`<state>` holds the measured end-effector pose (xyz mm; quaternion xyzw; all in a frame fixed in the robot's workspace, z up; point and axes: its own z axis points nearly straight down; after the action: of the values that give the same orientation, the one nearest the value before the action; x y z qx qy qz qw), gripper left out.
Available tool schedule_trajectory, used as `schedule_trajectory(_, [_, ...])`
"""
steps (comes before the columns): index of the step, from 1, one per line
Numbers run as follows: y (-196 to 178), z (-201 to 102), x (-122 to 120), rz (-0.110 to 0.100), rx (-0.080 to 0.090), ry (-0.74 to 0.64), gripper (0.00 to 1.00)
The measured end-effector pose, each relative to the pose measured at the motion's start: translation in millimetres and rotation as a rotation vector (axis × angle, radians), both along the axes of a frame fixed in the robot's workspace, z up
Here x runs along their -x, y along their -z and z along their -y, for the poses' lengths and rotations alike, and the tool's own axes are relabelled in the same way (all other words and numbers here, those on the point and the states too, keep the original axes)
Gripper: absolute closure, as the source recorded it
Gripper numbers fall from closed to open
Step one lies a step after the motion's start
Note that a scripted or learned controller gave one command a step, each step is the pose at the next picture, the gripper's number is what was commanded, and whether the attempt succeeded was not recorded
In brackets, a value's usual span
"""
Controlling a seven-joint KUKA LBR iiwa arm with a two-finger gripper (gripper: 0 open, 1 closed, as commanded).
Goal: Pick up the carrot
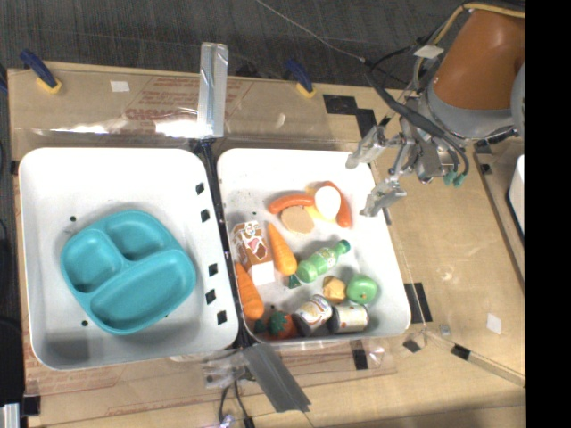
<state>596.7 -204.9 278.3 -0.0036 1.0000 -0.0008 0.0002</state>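
A carrot lies tilted in the middle of the right bin, between a brown snack packet and a green bottle. A second orange carrot-like piece lies against the bin's left wall, lower down. My gripper hangs over the bin's upper right corner, up and to the right of the carrot and well apart from it. It is open, with nothing between its fingers.
Around the carrot lie a sausage, an egg-like piece, a green apple, two cans and a red-and-green fruit. The left bin holds a teal divided plate.
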Motion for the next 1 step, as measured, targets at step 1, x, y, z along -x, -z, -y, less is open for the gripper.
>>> schedule_trajectory(1, [185.0,-8.4,54.1,0.004,0.0,0.038,0.0])
